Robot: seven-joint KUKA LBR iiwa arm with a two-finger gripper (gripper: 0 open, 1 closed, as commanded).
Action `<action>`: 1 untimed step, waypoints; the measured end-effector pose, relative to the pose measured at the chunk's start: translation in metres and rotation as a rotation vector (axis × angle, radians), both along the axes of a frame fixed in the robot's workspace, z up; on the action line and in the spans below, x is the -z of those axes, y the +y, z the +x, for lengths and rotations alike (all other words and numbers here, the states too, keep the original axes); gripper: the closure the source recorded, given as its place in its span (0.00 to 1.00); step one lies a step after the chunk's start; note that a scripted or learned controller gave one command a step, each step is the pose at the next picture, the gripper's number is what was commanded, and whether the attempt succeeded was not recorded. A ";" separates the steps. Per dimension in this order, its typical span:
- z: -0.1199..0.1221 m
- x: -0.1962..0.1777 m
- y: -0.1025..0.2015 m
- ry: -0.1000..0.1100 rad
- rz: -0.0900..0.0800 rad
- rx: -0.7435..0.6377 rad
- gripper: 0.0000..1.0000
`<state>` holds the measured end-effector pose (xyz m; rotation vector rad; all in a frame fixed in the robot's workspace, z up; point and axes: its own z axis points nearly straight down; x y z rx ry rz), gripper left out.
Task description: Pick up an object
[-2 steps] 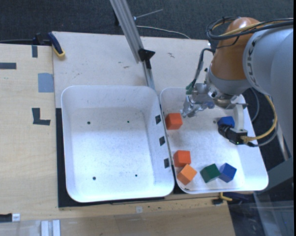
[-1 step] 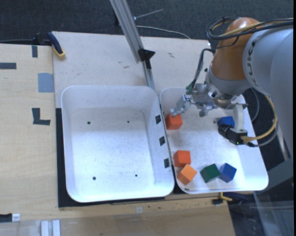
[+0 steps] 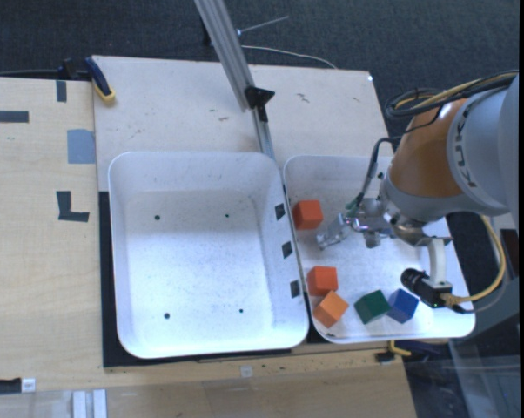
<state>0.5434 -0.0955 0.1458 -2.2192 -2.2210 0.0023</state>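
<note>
**Arm over the right-hand bin, with five cubes on the bin floor**

The pale wooden bench (image 3: 36,259) fills the left and centre of the frame. On it sit two shallow white plastic bins: the larger left bin (image 3: 201,338) at centre, and the right bin (image 3: 332,165) just beside it, their rims touching along a line marked with small black tabs. A ribbed silver metal pole (image 3: 223,37) slants down from the top centre and ends at a black clamp near the seam between the bins.

The grey arm with its orange band (image 3: 436,168) enters from the right edge and covers the upper right part of the right bin. Its two-finger gripper (image 3: 332,236) points toward the frame's left, low over the bin floor, with nothing between its fingers; whether the pincer is released or clenched cannot be told.

The cubes lie in the right bin. A red-orange cube (image 3: 308,214) sits just upper left of the gripper, apart from it. Below, near the bin's left wall, a second red-orange cube (image 3: 323,279) touches a lighter orange cube (image 3: 332,307). Along the lower rim, a dark green cube (image 3: 372,306) sits against a blue cube (image 3: 403,306).
</note>
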 end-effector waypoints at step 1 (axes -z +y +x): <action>-0.020 -0.139 -0.002 -0.009 -0.002 -0.001 0.00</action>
